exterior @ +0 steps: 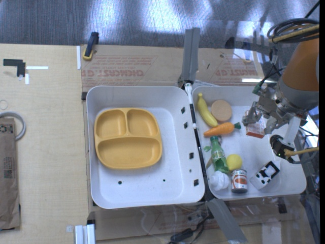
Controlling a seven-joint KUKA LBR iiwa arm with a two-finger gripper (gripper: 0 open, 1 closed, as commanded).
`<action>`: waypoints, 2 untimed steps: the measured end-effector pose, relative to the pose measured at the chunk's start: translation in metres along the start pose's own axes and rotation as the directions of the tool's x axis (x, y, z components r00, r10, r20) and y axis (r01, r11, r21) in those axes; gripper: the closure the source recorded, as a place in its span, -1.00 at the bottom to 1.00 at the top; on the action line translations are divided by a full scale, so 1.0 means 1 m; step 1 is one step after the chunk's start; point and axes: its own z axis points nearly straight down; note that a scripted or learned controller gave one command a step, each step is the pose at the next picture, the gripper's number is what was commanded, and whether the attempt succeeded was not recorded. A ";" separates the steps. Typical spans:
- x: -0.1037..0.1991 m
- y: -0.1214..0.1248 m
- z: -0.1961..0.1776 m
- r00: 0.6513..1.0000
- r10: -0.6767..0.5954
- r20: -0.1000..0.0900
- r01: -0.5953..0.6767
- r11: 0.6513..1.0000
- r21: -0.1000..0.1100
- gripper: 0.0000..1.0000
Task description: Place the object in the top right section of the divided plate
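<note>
Camera view: gripper [259, 120] over the right bin [294, 187], apparently clenched on a small red-and-white object [255, 131]; the divided plate [128, 138] lies well leftward, in the left bin [101, 192].

Bright, even light; floor glare above.

Two bins are set side by side on the bench. In the left bin [101, 187] the divided plate [128, 138] is laid toward ten o'clock. In the right bin [284, 187] a banana [206, 111] and a round disc [221, 110] are seen at eleven o'clock, with a carrot [219, 130] just below them. A bottle [217, 153], a lemon [233, 161] and a can [239, 180] are grouped at seven o'clock, a die-like block [266, 173] at five. The gripper [260, 117] is placed over the bin's two o'clock area.
</note>
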 end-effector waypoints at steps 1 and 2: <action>-0.047 -0.035 -0.029 0.981 0.196 0.000 -0.196 0.981 0.002 1.00; -0.071 -0.043 -0.046 0.923 0.385 0.000 -0.385 0.923 0.001 1.00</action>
